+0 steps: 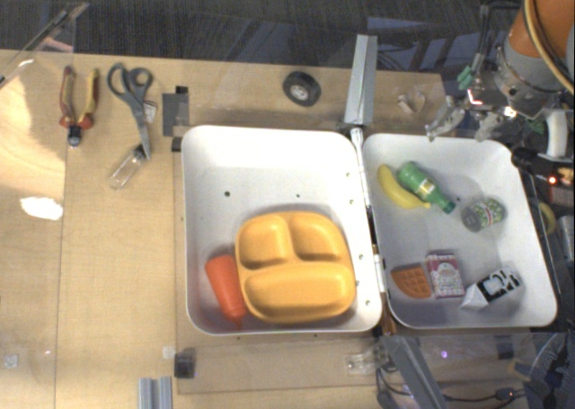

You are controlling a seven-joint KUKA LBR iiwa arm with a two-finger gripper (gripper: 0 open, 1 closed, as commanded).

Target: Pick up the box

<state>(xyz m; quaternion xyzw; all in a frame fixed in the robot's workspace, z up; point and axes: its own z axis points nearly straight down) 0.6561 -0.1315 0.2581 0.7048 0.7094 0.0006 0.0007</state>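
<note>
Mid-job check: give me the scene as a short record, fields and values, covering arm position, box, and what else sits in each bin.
gripper: above the far edge of the right bin, fingers spread, nothing between them
box: small red and white carton, flat on the floor of the right bin near its front, untouched
beside box: orange waffle-like piece against its left side
also in right bin: banana, green bottle, can, black and white carton
left bin: yellow divided tray, orange carrot-like piece
bench: scissors, pliers, tape roll
</note>
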